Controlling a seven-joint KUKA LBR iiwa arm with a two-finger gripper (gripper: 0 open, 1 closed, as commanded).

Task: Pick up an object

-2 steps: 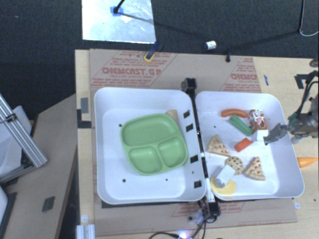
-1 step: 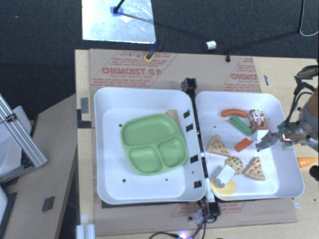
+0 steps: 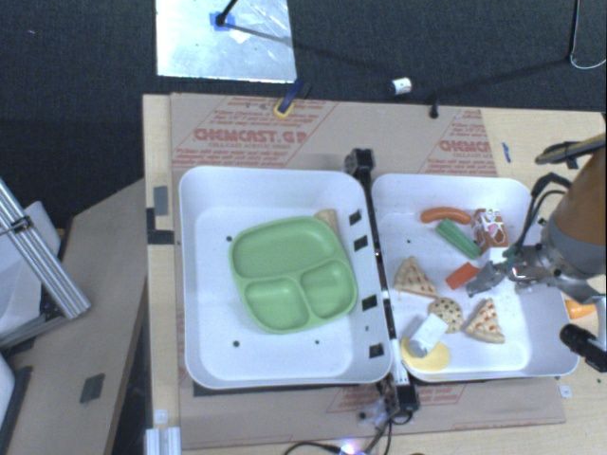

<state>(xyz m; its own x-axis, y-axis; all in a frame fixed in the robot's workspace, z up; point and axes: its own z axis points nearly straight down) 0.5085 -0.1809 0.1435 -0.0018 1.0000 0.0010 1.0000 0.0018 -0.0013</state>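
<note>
The right bin [image 3: 517,193] holds several toy foods. An orange sausage [image 3: 446,215] lies at the back beside a green piece [image 3: 458,239] and a red-and-white item [image 3: 489,226]. Further forward are a pizza slice [image 3: 413,278], a small red piece [image 3: 463,275], a cookie [image 3: 444,313], a second pizza slice [image 3: 486,322] and a white card on a yellow disc [image 3: 427,346]. My gripper [image 3: 495,276] reaches in from the right, low over the bin. Its tip is just right of the red piece and above the second pizza slice. Nothing visibly hangs from it.
The left bin [image 3: 204,207] carries a green divided plate [image 3: 289,273] with a tan piece [image 3: 327,219] at its back edge. A black divider [image 3: 372,254] runs between the bins. The arm's body [image 3: 579,226] covers the right bin's right rim.
</note>
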